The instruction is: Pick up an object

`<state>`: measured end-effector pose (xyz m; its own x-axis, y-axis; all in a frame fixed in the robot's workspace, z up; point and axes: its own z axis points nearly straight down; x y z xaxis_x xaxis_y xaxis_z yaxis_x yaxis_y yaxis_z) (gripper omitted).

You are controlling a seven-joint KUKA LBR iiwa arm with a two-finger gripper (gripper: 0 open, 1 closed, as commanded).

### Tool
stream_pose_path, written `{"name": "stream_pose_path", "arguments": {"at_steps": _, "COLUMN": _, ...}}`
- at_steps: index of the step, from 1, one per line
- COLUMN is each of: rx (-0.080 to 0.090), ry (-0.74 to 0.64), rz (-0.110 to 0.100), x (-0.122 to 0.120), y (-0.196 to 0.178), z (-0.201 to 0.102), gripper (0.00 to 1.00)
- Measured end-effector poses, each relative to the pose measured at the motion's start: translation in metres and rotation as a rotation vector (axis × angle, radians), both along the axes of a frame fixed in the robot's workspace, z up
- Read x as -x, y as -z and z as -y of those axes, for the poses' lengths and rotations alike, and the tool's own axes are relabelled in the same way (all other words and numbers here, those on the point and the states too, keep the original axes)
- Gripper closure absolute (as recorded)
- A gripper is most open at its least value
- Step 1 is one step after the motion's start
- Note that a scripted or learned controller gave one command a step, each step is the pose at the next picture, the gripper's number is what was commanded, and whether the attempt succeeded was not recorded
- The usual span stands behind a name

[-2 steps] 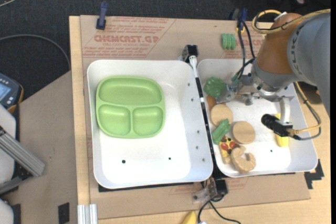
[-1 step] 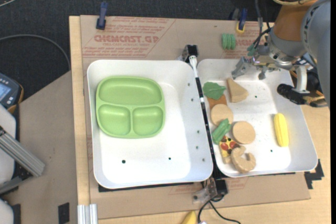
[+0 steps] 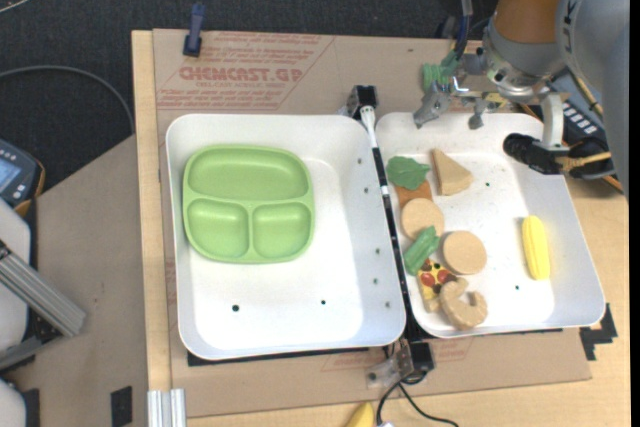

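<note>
Hand (image 3: 451,112) open over right bin (image 3: 580,245), holding nothing, yellow corn (image 3: 536,247) well apart.

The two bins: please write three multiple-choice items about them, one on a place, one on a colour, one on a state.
1. Where does the green tray lie?
A. left bin
B. right bin
C. on the cardboard

2. What colour is the long piece at the right bin's right side?
A. red
B. yellow
C. blue

3. Where is the gripper?
A. over the green tray
B. pressed on the yellow piece
C. at the right bin's far edge

Key: 1 A, the tray sits within the left bin's walls. 2 B, it is plainly yellow. 3 C, it stands at the far rim, apart from the food pieces.
</note>
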<state>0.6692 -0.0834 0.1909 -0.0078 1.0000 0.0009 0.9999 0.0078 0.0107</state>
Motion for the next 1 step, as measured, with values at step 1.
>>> {"name": "stream_pose_path", "arguments": {"at_steps": 1, "rx": -0.003, "ry": 0.002, "rz": -0.014, "x": 0.0309, "y": 0.0061, "z": -0.0595, "gripper": 0.0}}
